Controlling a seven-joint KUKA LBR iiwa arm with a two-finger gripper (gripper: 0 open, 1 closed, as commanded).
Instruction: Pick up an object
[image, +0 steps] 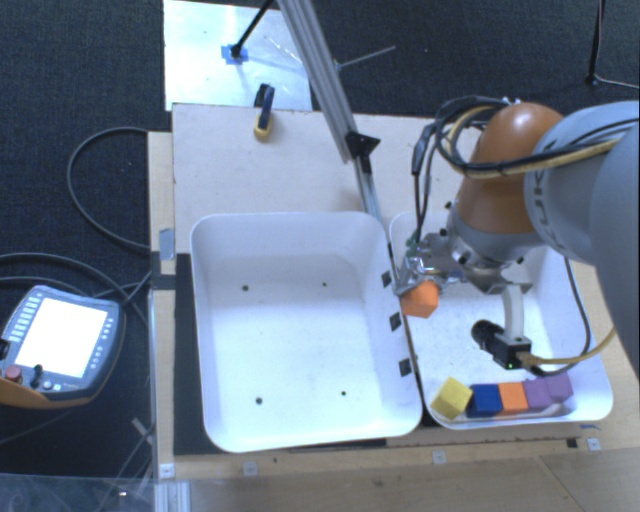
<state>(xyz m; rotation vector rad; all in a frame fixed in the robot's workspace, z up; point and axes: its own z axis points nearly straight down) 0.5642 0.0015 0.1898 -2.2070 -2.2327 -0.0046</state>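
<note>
Over the right bin's (590, 330) left edge: orange block (420, 299) pinched in the gripper (414, 283), lifted. Grey arm (560, 170) bent down from the right. Along that bin's near wall, four blocks (505, 397).

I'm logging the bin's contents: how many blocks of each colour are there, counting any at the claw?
Orange blocks: 2
Yellow block: 1
Blue block: 1
Purple block: 1
Total: 5
</note>
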